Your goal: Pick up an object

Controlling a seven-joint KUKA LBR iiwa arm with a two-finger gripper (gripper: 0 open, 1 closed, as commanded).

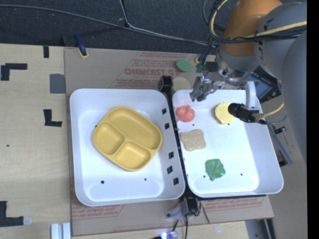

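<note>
The right bin (259, 173) holds a pink-red lump (185, 113), a tan waffle-like piece (193, 140), a green leafy piece (215, 169) and a yellow round piece (224, 113). My gripper (200, 92) hangs over the bin's far left corner, just above and right of the pink-red lump. Nothing shows between its fingers. The arm's grey body and orange band rise behind it at the upper right.
The left bin (84, 173) holds a yellow three-compartment plate (127, 137). A small green piece (183, 64) lies on the cardboard beyond the bins. Black clips line the divide between the bins. Cables run across the dark floor at the top.
</note>
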